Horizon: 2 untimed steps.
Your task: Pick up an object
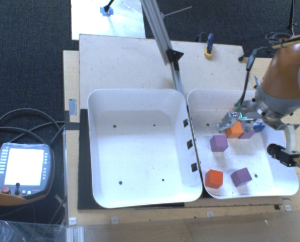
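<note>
**Claw over the orange block in the right bin**

Dark carpet surrounds a pale wooden bench (pixel 139 59) that carries two shallow white bins side by side. A slanted metal pole (pixel 157 21) crosses the upper bench, a yellow-handled clamp (pixel 208 50) grips its far edge, and a control tablet (pixel 19 173) with looping cables lies on the floor at the left.

The arm (pixel 286 79) reaches in from the right, and its claw (pixel 232 122) sits low in the right bin (pixel 286 188), touching an orange block (pixel 235 130). Whether the claw is spread or pinching that block cannot be told. A purple block (pixel 247 133) lies just beside the orange one, partly hidden. Another purple block (pixel 219 143) sits near the bin's middle, and a second orange block (pixel 214 178) and a third purple block (pixel 241 176) lie near the front wall. The left bin (pixel 97 150) shows bare white floor.
</note>
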Available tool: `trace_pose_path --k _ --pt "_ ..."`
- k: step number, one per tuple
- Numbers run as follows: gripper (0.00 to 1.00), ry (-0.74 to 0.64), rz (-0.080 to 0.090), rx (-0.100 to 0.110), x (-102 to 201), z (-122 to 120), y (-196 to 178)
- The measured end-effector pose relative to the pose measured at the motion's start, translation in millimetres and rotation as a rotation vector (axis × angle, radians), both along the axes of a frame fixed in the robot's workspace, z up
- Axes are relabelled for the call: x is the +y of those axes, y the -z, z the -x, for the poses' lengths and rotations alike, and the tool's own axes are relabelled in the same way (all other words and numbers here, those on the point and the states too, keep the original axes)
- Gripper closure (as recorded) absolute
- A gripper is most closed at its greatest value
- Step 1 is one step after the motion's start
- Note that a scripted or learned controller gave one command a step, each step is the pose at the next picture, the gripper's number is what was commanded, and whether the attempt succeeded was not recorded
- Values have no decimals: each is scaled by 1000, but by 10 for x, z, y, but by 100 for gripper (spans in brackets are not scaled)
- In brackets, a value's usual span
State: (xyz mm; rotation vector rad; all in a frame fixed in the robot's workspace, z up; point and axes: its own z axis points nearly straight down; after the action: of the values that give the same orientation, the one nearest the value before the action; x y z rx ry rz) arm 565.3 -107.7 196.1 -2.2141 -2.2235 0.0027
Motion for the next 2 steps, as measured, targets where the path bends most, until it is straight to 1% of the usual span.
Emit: trace_pose_path --k 1,2 --pt "0 1 1 -5 -2 -10 -23" --pt "0 3 1 0 -59 73 463"
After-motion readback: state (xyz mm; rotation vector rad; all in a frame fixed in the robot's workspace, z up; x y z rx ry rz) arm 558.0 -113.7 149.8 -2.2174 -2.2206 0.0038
